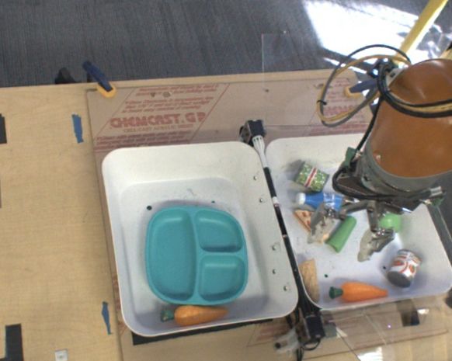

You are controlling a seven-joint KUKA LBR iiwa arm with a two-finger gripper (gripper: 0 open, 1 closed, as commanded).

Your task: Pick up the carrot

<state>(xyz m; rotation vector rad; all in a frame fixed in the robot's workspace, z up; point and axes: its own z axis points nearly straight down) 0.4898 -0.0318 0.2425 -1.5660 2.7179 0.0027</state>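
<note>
An orange carrot [361, 290] with a green top lies near the front edge of the right bin [437, 233]. A second carrot [197, 313] lies at the front of the left bin [124, 223], just below the teal plate. My gripper [347, 235] hangs over the middle of the right bin, above and behind the right-hand carrot and apart from it. Its two metal fingers [321, 224] stand spread, so it is open. A green cylinder [342, 234] lies between them, not clamped.
A teal divided plate [194, 254] rests in the left bin. The right bin also holds a green and red can [311, 177], a pizza slice [303, 219], a blue item [319, 200], a bread piece [308, 271] and a silver can [404, 266].
</note>
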